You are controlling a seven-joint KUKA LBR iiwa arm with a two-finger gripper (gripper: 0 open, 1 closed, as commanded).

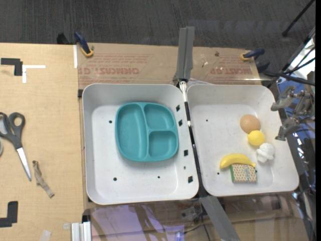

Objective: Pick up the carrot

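Observation:
The right white bin (pixel 215 109) holds several small items along its right side. A tan-orange egg-shaped item (pixel 250 123) lies furthest back. Just in front of it sits a yellow ball-like fruit (pixel 256 137), touching a white lumpy item (pixel 265 152). A yellow banana (pixel 236 160) curves over a small patterned block (pixel 244 173) near the bin's front wall.
A teal three-compartment plate (pixel 148 132) lies in the left white bin (pixel 98 149). Scissors (pixel 15 134) and a scrap of tape (pixel 42 179) rest on the cardboard at left. Metal frame parts (pixel 293 112) stand just past the right bin's right wall.

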